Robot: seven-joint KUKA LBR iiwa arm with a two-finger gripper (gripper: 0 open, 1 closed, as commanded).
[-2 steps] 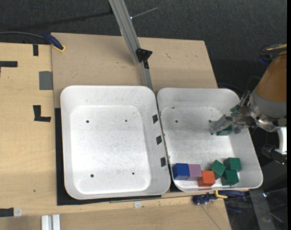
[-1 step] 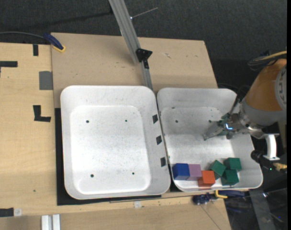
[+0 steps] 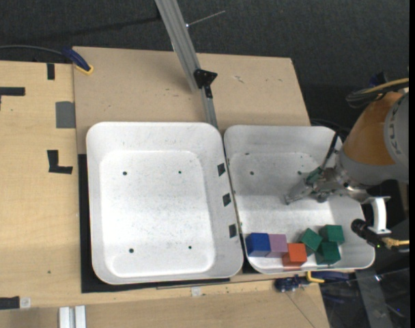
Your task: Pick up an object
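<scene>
The arm (image 3: 381,139) comes in from the right edge, its orange band above the wrist, and reaches down into the right bin (image 3: 276,142). The gripper (image 3: 296,195) sits low over the middle of that bin's floor, pointing left. Whether it is open or closed cannot be told at this size and angle; nothing shows between its tips.

The blocks lie well apart from the gripper, in a cluster along the near wall of the right bin. From left to right: a blue block (image 3: 258,243), a lilac block (image 3: 278,243) touching it, an orange block (image 3: 297,253) just in front of the lilac one, then three green blocks (image 3: 326,243) bunched together toward the near right corner. The gripper touches none of them.

The left bin (image 3: 153,200) stands beside the right one, their rims meeting; four small dark dots mark its floor.

Both bins rest on a wooden bench (image 3: 248,87). A grey metal rail (image 3: 179,33) runs at a slant from the top edge down to the seam between the bins, with a black clamp (image 3: 205,78) partway along it. A blue-and-yellow object (image 3: 78,59) lies near the bench's far left corner. Black tape marks (image 3: 55,161) sit on the board at the left.

No brand, label or readable writing can be made out.
</scene>
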